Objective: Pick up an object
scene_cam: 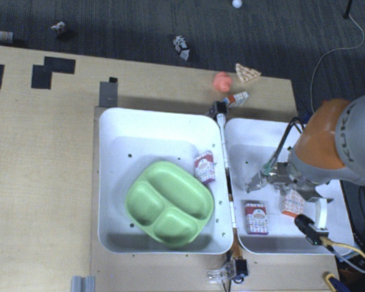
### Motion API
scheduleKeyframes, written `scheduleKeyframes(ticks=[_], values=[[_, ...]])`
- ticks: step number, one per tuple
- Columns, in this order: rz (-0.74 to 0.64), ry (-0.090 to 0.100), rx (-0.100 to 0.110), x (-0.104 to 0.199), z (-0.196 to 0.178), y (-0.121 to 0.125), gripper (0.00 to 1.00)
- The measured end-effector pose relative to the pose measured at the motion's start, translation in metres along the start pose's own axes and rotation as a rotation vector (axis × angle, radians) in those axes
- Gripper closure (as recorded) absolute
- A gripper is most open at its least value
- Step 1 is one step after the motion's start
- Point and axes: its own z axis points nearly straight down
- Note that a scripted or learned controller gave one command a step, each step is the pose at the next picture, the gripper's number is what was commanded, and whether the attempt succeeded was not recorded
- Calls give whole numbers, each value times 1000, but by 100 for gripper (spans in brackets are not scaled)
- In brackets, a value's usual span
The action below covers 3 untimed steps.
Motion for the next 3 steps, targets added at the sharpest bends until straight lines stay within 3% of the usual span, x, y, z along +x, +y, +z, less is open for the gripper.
scheduleKeyframes(ticks=[1,2,3], values=[[-1,0,8,-27,14,71,0],[2,1,12,-35,-7,4,0],[1,-1,3,9,11,-37,0]])
